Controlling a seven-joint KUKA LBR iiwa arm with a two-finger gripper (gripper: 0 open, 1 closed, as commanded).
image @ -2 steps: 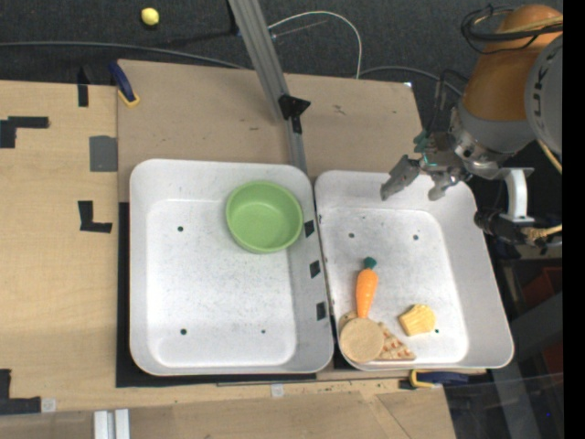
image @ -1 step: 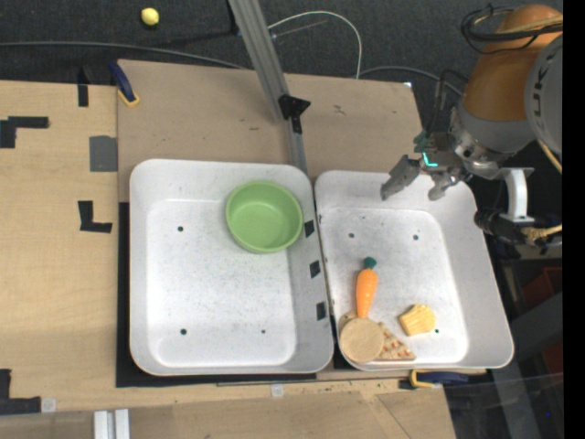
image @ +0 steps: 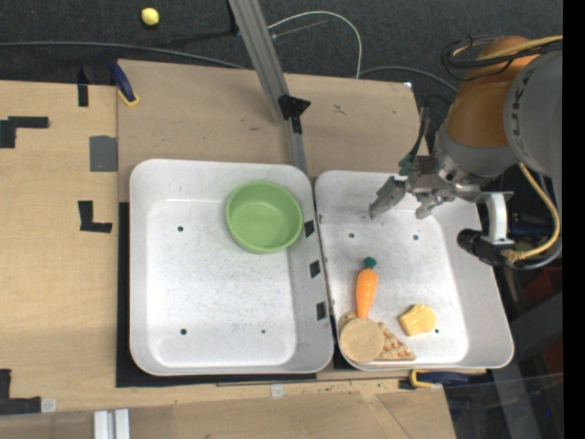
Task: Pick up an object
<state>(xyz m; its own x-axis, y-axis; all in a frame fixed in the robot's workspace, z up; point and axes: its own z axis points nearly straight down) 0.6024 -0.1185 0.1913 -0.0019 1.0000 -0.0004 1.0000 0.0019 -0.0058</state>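
Above right bin (image: pixel 475 337), pincer (image: pixel 402 202) spread, empty

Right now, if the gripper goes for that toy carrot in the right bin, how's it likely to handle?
The carrot looks like rigid molded plastic, so probably stiff and light. Its rounded, tapered body could roll sideways or slip out of a pinch across the narrow end. It lies touching the round tan disc, which may shift with it. The gripper hovers above with fingers apart.
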